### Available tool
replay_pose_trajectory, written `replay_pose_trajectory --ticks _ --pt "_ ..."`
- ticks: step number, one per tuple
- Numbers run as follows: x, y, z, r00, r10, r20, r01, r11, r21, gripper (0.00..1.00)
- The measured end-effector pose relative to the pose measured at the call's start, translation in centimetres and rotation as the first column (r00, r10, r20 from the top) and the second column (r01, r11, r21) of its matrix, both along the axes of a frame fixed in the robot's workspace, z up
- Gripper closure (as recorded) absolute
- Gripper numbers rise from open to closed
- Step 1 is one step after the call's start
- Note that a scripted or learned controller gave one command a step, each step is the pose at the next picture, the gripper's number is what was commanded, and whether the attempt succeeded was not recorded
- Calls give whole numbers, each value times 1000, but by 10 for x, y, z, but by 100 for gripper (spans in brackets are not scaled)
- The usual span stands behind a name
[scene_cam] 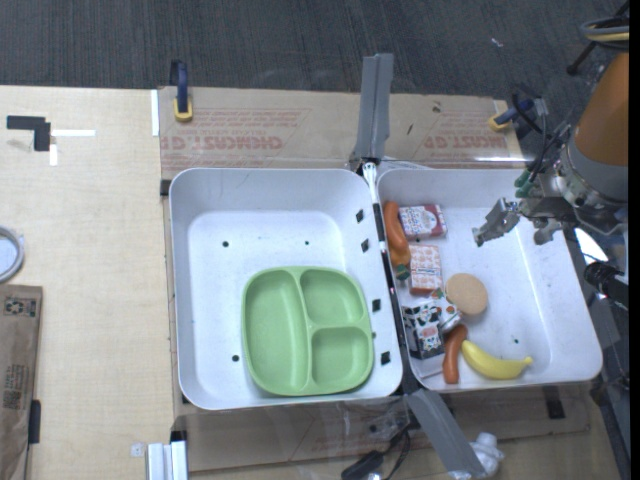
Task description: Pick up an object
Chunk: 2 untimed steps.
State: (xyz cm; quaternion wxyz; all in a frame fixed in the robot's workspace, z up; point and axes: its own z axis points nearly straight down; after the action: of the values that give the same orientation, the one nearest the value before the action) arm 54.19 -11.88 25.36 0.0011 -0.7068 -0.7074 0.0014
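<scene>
Gripper (497, 222) high over right bin (560, 298), grip state unclear; items crowd the left wall: bun (466, 294), banana (494, 362), sausage (453, 353), cartons (424, 268). Risk: tight packing, fingers may hit neighbours or wall

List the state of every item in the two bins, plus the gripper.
green divided plate: flat in left bin, nothing on it
banana: lying in right bin, front
bun: resting mid-bin
sausage: lying beside banana
carrot: lying along divider wall
gripper: above right bin, holding nothing
</scene>
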Motion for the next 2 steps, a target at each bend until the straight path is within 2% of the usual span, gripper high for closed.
replay_pose_trajectory --ticks 1,2 --pt "-18 17 -139 984 179 21 -179 984 -3 0" --pt "-41 7 -141 974 212 76 -210 977 -25 0"
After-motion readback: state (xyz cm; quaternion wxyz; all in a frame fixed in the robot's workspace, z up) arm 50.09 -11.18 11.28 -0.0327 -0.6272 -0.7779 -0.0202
